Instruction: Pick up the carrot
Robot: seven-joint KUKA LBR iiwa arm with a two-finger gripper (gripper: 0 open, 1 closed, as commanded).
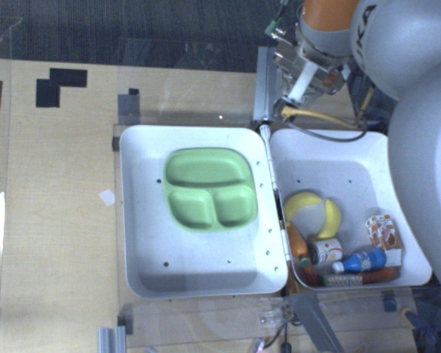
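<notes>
Bright, even overhead light washes both white bins [198,285], nearly bleaching their rims. A soft shadow pools in the left bin's near corner. Faint glare streaks the clear panel [4,219] at left. The whole frame is slightly soft and grainy.

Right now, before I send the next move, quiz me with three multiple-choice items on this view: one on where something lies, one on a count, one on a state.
1. Where does the carrot lie?
A. On the green tray
B. In the right bin, against its left wall
C. On the bench outside both bins

2. How many compartments does the green tray have?
A. Two
B. Three
C. Five

3. Where is the gripper now?
A. Above the bins' far edge, away from the carrot
B. Touching the carrot
C. Resting on the tray

Answers: 1 B, the orange piece lies along the right bin wall. 2 B, one wide and two small. 3 A, it hangs near the far rim.
</notes>
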